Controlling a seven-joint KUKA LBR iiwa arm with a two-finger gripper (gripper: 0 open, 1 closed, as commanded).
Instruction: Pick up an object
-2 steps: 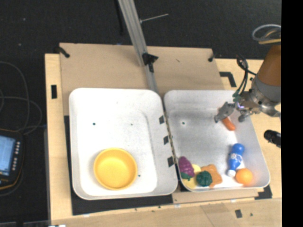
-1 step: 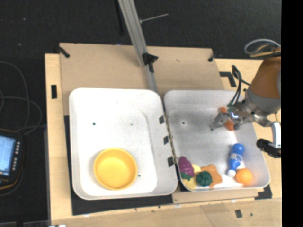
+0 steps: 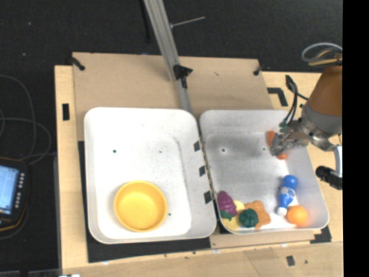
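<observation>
White right bin point(image 3: 242, 131): small orange object point(image 3: 271, 137) touching tool point(image 3: 279, 147).

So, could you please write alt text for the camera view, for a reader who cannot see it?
A grey robot arm with an orange band reaches from the right, its end effector low over the right bin beside a small orange object. Small toys cluster along that bin's near edge, including a blue and white figure and an orange ball. The left bin holds a yellow bowl.
</observation>
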